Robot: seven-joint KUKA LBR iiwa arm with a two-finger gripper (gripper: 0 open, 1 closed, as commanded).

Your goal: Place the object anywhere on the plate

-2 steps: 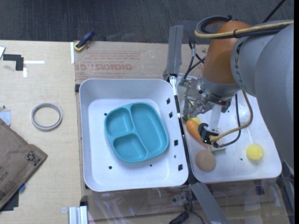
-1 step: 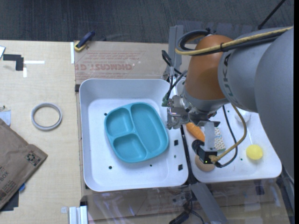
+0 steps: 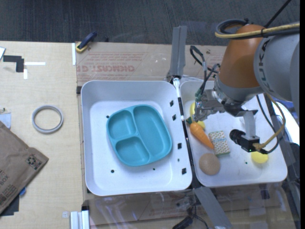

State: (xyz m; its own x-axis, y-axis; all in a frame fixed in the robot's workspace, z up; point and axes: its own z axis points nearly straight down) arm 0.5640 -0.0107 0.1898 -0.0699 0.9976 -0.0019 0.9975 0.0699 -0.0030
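Dark carpet (image 3: 119, 13) beyond wooden bench (image 3: 43, 80)

**A:** How was the light in that overhead shot?

**B:** Pretty even and bright, mostly from above. The two white bins (image 3: 138, 92) looked nearly blown out, and the right one had a hot glare patch along its far right rim. The floor strip at the top was dark and murky.

**A:** Shadows?

**B:** Soft ones. The blue plate (image 3: 138, 135) threw a faint shadow on the bin floor, and the arm (image 3: 248, 56) shaded the right bin under it a bit.

**A:** Sharp?

**B:** Decent mid-frame, slightly soft overall, kinda low-res. The clear plastic along the bottom caught smeary reflections. The orange band had a shiny highlight.
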